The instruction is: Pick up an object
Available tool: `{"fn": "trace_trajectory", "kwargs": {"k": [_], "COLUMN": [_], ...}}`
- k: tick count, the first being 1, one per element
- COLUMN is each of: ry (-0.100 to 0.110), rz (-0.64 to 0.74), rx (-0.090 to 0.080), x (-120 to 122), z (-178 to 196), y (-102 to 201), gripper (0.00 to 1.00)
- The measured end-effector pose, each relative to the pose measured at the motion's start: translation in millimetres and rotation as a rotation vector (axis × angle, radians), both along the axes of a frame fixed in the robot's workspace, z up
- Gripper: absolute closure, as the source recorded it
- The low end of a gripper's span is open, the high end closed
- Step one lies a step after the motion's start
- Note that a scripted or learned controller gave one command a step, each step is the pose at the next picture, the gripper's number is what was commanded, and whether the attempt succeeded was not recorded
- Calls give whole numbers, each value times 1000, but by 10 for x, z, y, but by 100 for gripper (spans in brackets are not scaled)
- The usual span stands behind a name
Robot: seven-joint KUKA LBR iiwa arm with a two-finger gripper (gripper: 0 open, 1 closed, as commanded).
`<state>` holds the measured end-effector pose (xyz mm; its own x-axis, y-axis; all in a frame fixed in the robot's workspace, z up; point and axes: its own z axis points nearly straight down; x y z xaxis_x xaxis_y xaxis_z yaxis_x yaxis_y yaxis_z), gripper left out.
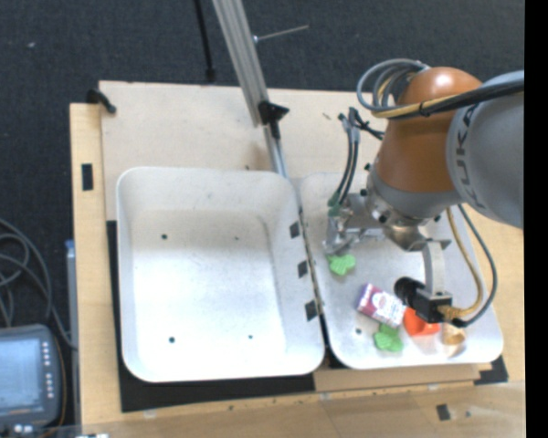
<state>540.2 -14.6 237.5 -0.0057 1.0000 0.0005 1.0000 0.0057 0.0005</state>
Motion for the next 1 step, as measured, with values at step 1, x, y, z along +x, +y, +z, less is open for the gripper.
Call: {"fn": "trace_trajectory", "kwargs": {"k": [1], "ry": [0], "rz": [1], "rx": [1], "x": [-68], "z": [-69], "y": [458], "gripper": [100]}}
